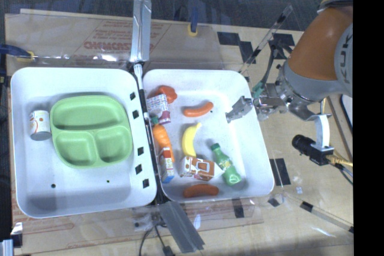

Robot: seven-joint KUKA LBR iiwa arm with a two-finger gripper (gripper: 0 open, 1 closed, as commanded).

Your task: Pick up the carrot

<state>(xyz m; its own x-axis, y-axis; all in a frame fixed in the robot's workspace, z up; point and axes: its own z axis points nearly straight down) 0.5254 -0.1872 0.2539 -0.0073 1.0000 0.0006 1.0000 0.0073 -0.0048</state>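
Gripper (239, 108) hung over the right bin's (252, 156) upper right part, fingers slightly parted, holding nothing. Judged: pick not begun. Carrot (161, 136), a matte orange taper, lay by that bin's left wall, well apart from the gripper, beside a curved smooth banana (190, 138). Glossy green bottle (225, 165) lay nearer the bin's lower right.

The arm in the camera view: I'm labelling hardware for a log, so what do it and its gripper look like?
The arm has a rounded orange band over a grey wrist section, with part of dark lettering at its right. The gripper is small, grey metal. Thin cables run nearby.
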